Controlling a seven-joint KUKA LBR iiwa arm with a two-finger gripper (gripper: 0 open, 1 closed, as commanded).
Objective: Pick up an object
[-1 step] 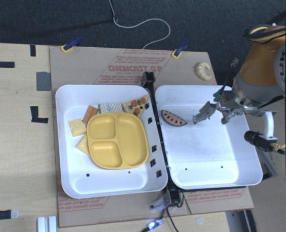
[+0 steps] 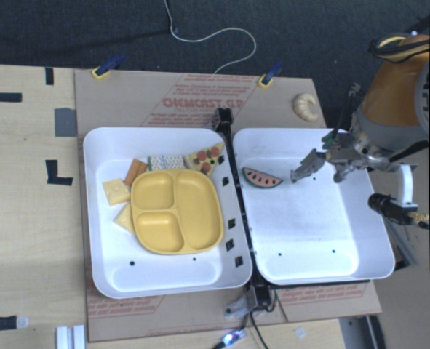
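A toy watermelon slice (image 2: 262, 178) lies in the right bin (image 2: 309, 267), near its back left corner. My gripper (image 2: 303, 171) hangs low over the same bin, just right of the slice and apart from it, tilted down to the left. Nothing shows in it. The left bin (image 2: 105, 267) holds a yellow divided plate (image 2: 177, 211), with a toy pizza slice (image 2: 206, 157), a patterned piece (image 2: 166, 162), a brown biscuit (image 2: 135, 171) and pale yellow cheese pieces (image 2: 116, 192) tucked along the plate's back and left sides.
A beige lump (image 2: 308, 106) sits on the cardboard behind the right bin. Clamps (image 2: 271, 73) hold the cardboard's back edge, and a thin cable (image 2: 222, 38) loops behind it. The arm's black side piece (image 2: 393, 208) overhangs the right bin's right rim.
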